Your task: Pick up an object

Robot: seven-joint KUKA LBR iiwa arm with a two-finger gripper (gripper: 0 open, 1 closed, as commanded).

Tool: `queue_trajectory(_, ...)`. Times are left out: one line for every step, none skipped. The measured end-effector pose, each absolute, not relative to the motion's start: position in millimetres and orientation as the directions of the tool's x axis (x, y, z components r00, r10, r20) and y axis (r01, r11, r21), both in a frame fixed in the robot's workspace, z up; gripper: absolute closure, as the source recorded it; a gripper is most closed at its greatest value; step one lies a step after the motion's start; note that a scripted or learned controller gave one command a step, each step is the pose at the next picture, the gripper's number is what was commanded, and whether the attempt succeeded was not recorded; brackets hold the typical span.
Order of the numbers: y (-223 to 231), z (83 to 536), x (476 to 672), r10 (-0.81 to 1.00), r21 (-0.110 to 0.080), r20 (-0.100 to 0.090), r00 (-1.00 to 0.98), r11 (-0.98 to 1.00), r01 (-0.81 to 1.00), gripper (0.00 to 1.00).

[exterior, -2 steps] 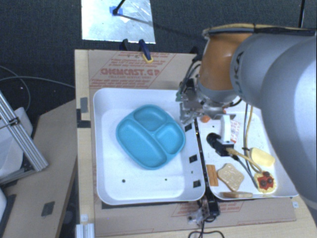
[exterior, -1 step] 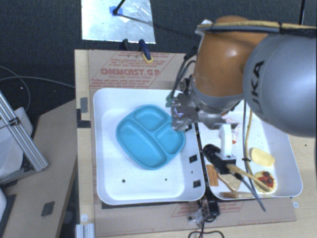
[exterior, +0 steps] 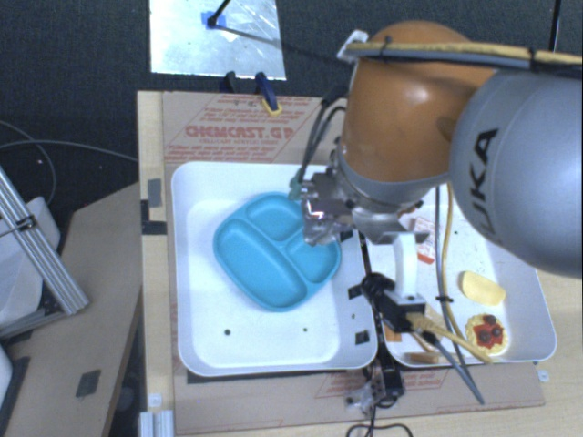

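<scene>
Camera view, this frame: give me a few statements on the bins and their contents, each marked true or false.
1. The blue divided plate lies in the left bin. True.
2. The gripper is over the plate's right edge. True.
3. The plate is red. False: it is blue.
4. The yellow piece lies in the left bin. False: it lies in the right bin.
5. A small pizza-like toy lies near the yellow piece. True.

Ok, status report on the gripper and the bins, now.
Gripper low over the blue divided plate's right edge in the left bin. Nothing seen held. Right bin: yellow piece, small pizza toy. Arm body masks part of it.
</scene>
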State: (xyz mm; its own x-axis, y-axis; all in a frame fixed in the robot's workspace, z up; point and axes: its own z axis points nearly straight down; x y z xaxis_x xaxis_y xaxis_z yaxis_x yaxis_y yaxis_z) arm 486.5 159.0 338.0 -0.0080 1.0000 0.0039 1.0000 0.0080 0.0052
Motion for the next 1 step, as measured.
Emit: queue_trajectory(143.7,543.0,490.3,1.0,0.019,0.007,-0.004,0.004,1.0,1.0)
